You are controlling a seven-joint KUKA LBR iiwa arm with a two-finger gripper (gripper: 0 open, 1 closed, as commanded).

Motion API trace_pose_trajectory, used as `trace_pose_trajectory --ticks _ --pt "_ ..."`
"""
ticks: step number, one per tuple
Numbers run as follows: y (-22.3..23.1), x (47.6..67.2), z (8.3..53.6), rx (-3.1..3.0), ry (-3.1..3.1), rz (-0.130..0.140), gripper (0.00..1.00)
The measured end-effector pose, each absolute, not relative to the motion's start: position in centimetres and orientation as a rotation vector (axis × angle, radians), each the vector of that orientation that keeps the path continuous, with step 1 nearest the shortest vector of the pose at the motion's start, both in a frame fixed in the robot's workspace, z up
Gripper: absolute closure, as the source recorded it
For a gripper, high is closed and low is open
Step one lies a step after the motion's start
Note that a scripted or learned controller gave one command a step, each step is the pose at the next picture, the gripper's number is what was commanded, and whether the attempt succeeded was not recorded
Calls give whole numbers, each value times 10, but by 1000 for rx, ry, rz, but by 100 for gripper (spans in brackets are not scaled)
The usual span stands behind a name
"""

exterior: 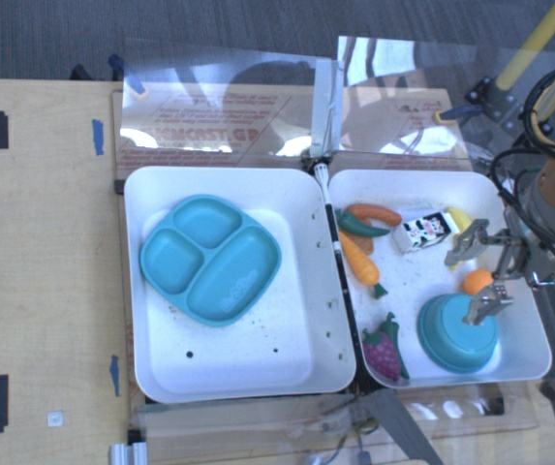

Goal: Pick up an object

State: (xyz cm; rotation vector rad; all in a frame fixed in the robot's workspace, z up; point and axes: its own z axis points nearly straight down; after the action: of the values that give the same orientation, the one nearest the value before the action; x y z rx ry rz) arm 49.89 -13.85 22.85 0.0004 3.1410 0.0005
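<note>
Grey arm (548, 235) reaches in from the right, low over the right bin (529, 356), wrist roughly level. Gripper (477, 277) sits w/ fingers (466, 243) spread apart, nothing between them; one finger near the yellow item (459, 220), the other over the blue bowl (458, 334) rim. Orange ball (477, 282) lies btwn the fingers' span, just above the bowl. Carrot (357, 258), purple grapes (385, 350) further left. Left bin (151, 356) holds a blue divided plate (210, 259).

The pincer (480, 277) hangs in the right bin (529, 356); bowl (456, 335) just below it, plate (210, 258) far left.
</note>
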Motion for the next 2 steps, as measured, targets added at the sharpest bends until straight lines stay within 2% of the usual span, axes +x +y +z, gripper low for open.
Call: trace_pose_trajectory --ticks 1,2 --pt "-108 550 94 13 3137 -1 0" --pt "-173 603 216 -103 3128 -6 0"
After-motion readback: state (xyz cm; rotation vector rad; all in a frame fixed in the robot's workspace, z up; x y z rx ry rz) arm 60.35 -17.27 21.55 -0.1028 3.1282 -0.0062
